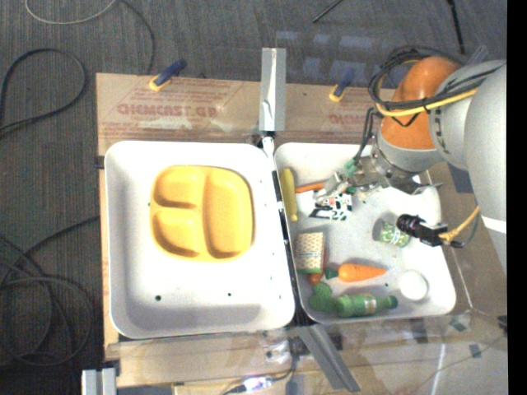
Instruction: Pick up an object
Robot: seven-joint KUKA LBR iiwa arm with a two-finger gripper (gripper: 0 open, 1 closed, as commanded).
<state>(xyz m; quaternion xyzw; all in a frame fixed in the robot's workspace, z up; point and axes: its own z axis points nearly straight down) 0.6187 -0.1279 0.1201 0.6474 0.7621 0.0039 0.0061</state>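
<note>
Over the right bin [445, 299], at about 1 o'clock in it, the jaws [352, 181] hang low above the black-and-white cow toy [331, 208]; can't tell whether they're spread or pressed together, too small and cluttered. Likely pick target is that toy, lying just beside the yellow corn cob [288, 194] at its 9 o'clock. Risks: toy is flat and small, so fingers may skid off or close on nothing. Crowding with the cob and the bin wall could cause a nudge instead of a grasp. Carrot [361, 272] and green bottle [362, 304] at 6 o'clock look like easier picks.
</note>
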